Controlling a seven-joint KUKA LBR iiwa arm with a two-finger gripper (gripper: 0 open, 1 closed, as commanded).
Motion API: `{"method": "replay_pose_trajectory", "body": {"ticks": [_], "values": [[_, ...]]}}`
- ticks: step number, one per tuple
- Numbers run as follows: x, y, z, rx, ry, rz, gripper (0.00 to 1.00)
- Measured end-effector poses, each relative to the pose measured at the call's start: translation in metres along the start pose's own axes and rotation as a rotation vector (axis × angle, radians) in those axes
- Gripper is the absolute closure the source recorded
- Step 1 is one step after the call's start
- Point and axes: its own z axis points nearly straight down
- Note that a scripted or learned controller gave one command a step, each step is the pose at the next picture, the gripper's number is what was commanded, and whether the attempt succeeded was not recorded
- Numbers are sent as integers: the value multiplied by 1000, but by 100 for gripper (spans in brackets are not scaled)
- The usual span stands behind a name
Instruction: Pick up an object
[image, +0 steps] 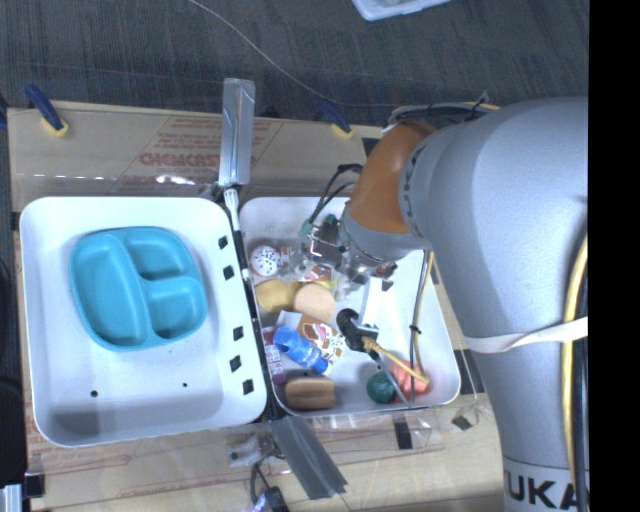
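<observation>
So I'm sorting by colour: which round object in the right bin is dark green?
The dark green ball near the right bin's front edge; the other ball is white, speckled.

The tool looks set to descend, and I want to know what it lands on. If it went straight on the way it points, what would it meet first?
Most likely the cluster of objects under the tool in the right bin, probably the yellowish pieces. Depth is unclear from this slanted view.
</observation>
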Motion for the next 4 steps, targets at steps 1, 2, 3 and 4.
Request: {"method": "replay_pose_trajectory", "body": {"ticks": [1,2,3,4], "values": [[16,37,-10,-28,-9,0,0],[-24,76,-6,28,17,97,0],[-22,-5,-56,-11,-1,-16,0],[-4,-49,9,-6,-4,-154,0]]}}
